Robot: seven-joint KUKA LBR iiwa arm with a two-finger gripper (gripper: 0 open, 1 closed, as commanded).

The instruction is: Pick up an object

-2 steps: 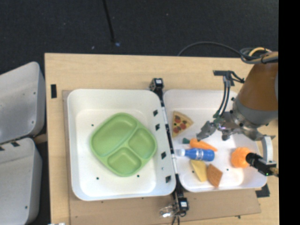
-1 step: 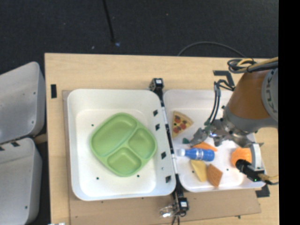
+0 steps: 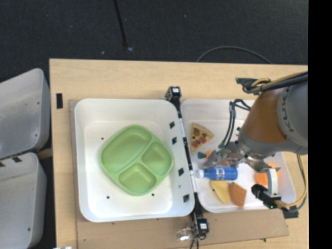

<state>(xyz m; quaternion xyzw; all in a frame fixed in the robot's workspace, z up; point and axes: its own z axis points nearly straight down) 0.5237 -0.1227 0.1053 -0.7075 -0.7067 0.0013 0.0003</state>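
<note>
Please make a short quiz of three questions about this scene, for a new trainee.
1. True or false: the green divided plate lies in the left bin.
2. Which item lies nearest the bins' divider? A pizza slice toy; B blue bottle; C orange wedge.
3. Fill in: the gripper hangs over the ___ bin.

Key: 1 true; 2 B; 3 right.

Green divided plate (image 3: 136, 160) lies in the left white bin (image 3: 83, 139)
</note>
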